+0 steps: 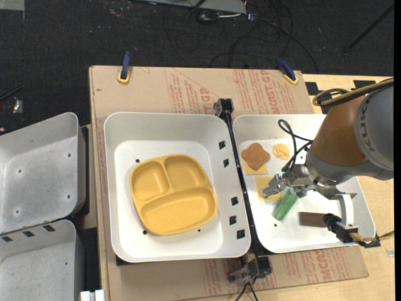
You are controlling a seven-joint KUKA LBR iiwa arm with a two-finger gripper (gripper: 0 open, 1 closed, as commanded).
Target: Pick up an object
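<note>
Candidate picks are all in the right bin (316, 242), lower right of frame. Flat yellow square (262, 186) lies at the bin's left side, next to the divider; green cylinder (284, 206) lies tilted just below and right of it. Gripper (274, 189) sits low at the yellow square's right edge, directly above the green cylinder's upper end. Can't tell if it touches either one, or whether it's open or closed; nothing visibly held. Round brown piece (255, 157) is just above the yellow square, with a small yellow piece (281, 150) to its right. A dark brown bar (309, 218) lies right of the green cylinder, apart from it. The arm (351, 137), grey and orange, comes in from the right edge over the bin's upper right. The left bin (119, 168), centre frame, holds a yellow divided plate (173, 194). Both bins sit on a cardboard sheet (188, 86) with blue clamps (125, 68) at its top edge. White trays (37, 162) at the left edge, dark floor with cables (238, 49) along the top.
</note>
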